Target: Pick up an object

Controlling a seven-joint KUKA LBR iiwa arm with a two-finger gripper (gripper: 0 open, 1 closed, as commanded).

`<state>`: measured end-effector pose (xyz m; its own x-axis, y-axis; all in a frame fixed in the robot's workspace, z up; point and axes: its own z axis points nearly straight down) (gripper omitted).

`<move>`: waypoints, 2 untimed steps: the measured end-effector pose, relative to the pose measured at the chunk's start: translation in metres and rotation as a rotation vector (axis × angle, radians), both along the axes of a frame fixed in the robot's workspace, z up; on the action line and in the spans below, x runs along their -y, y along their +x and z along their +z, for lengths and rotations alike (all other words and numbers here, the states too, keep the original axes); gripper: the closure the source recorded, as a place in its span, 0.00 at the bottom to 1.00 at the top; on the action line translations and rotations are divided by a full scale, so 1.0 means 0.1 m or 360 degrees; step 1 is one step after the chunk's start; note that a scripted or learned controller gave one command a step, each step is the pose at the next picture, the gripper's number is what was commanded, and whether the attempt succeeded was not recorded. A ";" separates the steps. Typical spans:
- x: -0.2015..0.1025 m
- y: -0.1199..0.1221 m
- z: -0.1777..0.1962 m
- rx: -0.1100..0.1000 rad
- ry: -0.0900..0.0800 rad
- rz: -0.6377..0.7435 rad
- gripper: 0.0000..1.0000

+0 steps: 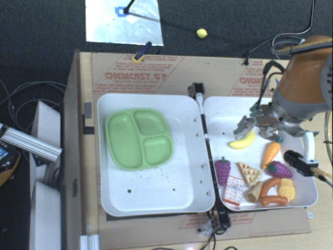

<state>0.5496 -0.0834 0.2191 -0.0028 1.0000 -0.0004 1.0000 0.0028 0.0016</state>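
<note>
Grey arm from right, gripper (248, 125) just above banana (243, 141)

The bench (156, 69) is topped with brown printed cardboard and carries two shallow white bins side by side. The right bin (221, 113) sits directly beneath the pincer (248, 125); the left bin (182, 191) lies well to the pincer's left, the two meeting along a dark centre seam just left of it. A small blue and yellow clip (141, 52) rests on the bench's far edge, well apart from the pincer, up and to its left.
</note>
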 end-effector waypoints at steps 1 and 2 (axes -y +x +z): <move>0.53 0.06 -1.01 -0.0008 0.0000 -0.0005 0.00; 0.98 0.41 -0.80 0.0004 -0.0003 -0.0003 0.00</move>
